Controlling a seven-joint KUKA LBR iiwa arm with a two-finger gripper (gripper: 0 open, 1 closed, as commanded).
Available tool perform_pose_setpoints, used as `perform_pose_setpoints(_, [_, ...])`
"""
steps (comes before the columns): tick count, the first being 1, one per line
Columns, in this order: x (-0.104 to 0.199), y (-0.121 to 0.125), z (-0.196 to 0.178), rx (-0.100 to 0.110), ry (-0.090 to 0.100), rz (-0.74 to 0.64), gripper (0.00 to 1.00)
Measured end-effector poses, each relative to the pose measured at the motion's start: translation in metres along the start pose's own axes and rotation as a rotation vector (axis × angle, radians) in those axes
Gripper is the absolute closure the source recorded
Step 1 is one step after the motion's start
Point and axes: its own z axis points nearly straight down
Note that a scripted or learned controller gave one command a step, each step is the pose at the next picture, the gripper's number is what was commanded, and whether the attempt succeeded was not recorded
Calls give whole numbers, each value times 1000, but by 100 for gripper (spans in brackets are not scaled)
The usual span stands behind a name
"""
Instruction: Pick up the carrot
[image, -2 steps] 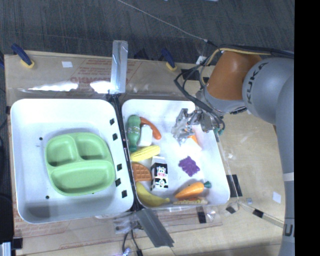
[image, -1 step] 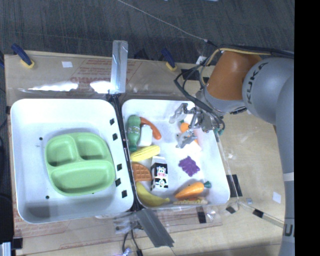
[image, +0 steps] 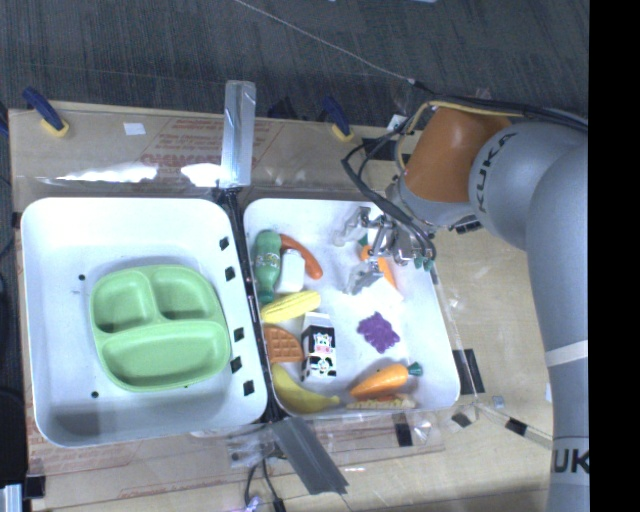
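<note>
Near edge: your nearest items sit along the near wall of the right bin (image: 447, 345), namely a banana (image: 300, 393) at the near-left corner and the carrot (image: 380, 380) just right of it.
Arm pose: you see the grey arm (image: 545, 200) come in from the right, bending over the right bin's far-right corner, with the orange band (image: 445, 155) just above the wrist.
End effector: your end effector (image: 385, 245) is low inside the right bin near its far-right corner; its fingers look closed around a small orange piece (image: 385, 268), though the blur there keeps you from being sure what that piece is.
Carrot look: orange tapered body lying flat, tip pointing left, green top at its right end.
Carrot place: near-right part of the right bin, close to the near wall, well apart from the end effector, with a purple item (image: 379, 331) between them.
Writing: you can read "KUKA" on the arm's grey casing (image: 490, 175) and a partial "KU" lower on the arm (image: 568, 460).
Other contents: a green bottle (image: 267, 257), a corn cob (image: 290, 305), a black-and-white carton (image: 319, 347) and a waffle (image: 283, 345) sit along the left side of the right bin.
Left bin: a green divided plate (image: 155, 325) lies in the left bin (image: 50, 290).
Worktop: both bins rest side by side on the worktop (image: 130, 135).
</note>
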Motion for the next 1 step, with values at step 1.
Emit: perform_pose_setpoints(1, [-2, 0, -12, 2, -7, -4, 100])
